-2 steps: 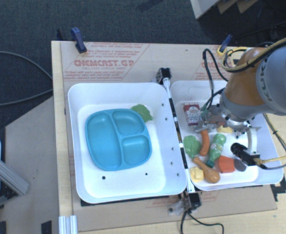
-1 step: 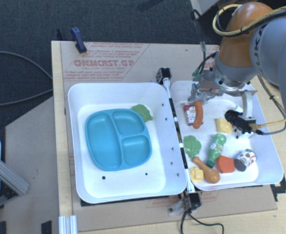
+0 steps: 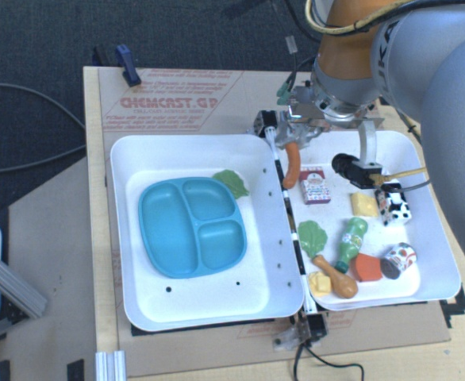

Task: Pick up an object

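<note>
Orange sausage (image 3: 291,166): in the right bin (image 3: 432,240), at its far left corner, right beside the wall shared with the left bin; it stands nearly upright in the view, and its upper end reaches up to the gripper.
Gripper (image 3: 294,136): directly over the sausage's upper end, at the far edge of the right bin; I cannot tell whether it is clamped on the sausage or merely touching it.
Arm: grey, with an orange band, coming in from the far right.
Red and white carton (image 3: 316,187): just right of the sausage, lying flat.
Yellow wedge (image 3: 365,204): right of the carton, mid bin.
Toy cow (image 3: 395,205): black and white, just beside the wedge on its right.
Green leafy piece (image 3: 312,235): nearer than the carton, close to the shared wall.
Green bottle (image 3: 351,241): tilted, just right of the leafy piece.
Drumstick (image 3: 337,278): brown, lying at the near edge, below the bottle.
Yellow chunk (image 3: 320,284): touching the drumstick on its left.
Red block (image 3: 367,267): just right of the bottle's base.
Rounded white and dark piece (image 3: 399,261): beside the red block; too small to name.
Left bin (image 3: 129,169): holds a blue divided plate (image 3: 191,226).
Green lettuce leaf (image 3: 231,182): at the plate's far right corner, touching its rim.
Printed cardboard sheet (image 3: 169,101): under both bins.
Blue clamp (image 3: 127,64): on the sheet's far left corner.
</note>
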### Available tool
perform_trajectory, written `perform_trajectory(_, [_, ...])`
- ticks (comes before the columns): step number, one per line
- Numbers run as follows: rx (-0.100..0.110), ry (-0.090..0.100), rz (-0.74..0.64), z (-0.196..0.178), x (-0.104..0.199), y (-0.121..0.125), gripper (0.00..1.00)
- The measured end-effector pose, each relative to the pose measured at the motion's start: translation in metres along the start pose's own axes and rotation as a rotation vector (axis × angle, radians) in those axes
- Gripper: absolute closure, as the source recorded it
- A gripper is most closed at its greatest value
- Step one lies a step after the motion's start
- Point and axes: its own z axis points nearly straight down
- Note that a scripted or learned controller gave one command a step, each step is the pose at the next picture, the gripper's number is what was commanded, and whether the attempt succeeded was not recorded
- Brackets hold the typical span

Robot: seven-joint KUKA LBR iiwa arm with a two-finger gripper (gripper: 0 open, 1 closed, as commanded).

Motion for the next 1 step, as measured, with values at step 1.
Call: perform_trajectory(1, [0.006, 0.000, 0.000, 0.0311, 0.0441, -0.0491, 1.00])
